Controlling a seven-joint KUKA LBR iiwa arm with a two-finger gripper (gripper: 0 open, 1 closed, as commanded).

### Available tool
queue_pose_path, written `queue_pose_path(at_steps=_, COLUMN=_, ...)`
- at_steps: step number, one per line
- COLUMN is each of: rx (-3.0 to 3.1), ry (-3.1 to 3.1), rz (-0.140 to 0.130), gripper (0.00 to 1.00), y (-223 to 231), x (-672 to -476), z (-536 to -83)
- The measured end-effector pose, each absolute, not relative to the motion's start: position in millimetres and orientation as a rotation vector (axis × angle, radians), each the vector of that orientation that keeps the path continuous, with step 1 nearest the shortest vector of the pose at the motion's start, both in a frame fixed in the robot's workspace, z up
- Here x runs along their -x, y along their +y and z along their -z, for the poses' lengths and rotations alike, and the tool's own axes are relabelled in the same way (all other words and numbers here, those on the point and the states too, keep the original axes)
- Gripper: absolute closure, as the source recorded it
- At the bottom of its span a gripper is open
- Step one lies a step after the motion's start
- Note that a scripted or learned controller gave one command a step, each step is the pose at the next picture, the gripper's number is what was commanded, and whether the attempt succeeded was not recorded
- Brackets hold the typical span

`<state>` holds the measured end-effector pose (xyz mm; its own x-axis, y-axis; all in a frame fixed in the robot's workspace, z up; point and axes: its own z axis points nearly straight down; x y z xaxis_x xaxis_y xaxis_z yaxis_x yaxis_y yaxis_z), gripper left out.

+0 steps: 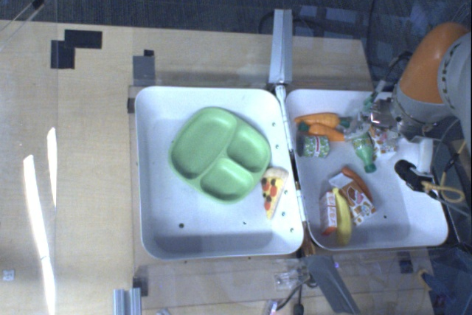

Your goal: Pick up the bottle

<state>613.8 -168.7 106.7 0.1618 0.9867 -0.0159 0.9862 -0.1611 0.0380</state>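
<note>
There are 2 shallow white bins on the bench, the left bin (147,232) and the right bin (428,232). In the left bin I count 1 green divided plate (220,153) with 3 compartments, and 1 toy pizza slice (273,189). In the right bin I count 2 orange carrots, the upper carrot (321,119) and the lower carrot (327,132). There is also 1 small can with a green label (316,146), 1 green bottle (365,155), 1 yellow banana (342,216), and 1 small printed box (355,197). Some small things near the bottle are too blurred to count. There is 1 arm (435,77).
</note>
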Motion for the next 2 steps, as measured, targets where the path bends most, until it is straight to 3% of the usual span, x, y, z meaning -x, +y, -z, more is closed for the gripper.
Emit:
queue_pose_path(at_steps=1, rx=-2.371, ry=2.000, rz=-0.039, gripper=0.00, y=-171, x=-611.2, z=-107)
queue_pose_path(at_steps=2, rx=-2.393, ry=1.960, rz=-0.049, gripper=0.00, y=-170, x=-591.9, z=-107)
